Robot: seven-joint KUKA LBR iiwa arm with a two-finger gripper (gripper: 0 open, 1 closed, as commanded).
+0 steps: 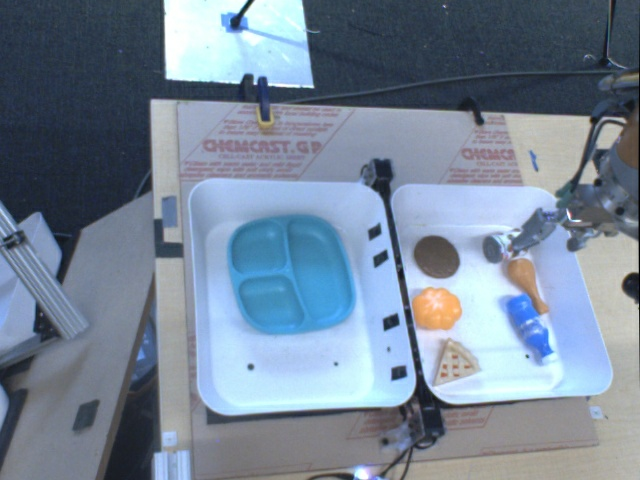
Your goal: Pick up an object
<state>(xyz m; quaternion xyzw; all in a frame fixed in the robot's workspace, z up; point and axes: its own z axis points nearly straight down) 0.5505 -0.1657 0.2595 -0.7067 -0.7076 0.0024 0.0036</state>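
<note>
The right bin [575, 298] holds several toy foods. A brown round cookie [437, 256] lies near its left wall, with an orange fruit [437, 308] just in front of it and a waffle-patterned wedge [455, 362] at the front. A tan drumstick [526, 281] and a blue bottle [528, 328] lie toward the right. My gripper [507, 242] reaches in from the right and hangs low over the back of this bin, just above the thick end of the drumstick and to the right of the cookie. Nothing is seen held in it.
The left bin [215, 368] carries a blue divided plate [292, 273] near its middle. A black-marked ridge [396, 298] separates the two bins. Cardboard covers the bench behind them, with a yellow-and-blue clamp [263, 103] at its back edge.
</note>
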